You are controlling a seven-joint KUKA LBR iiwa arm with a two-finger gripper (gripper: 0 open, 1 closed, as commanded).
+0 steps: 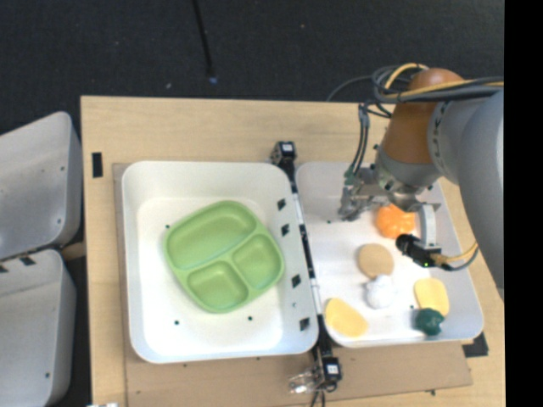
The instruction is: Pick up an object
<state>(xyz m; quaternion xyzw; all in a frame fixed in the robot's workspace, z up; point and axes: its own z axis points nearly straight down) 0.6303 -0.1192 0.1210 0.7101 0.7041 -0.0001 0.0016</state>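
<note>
Smooth green three-compartment tray

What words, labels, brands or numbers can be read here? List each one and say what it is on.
None can be read. No print shows on the green divided plate, the left bin, the right bin or the food-like pieces, such as the orange one. The arm above the tool shows no legible marking.
</note>
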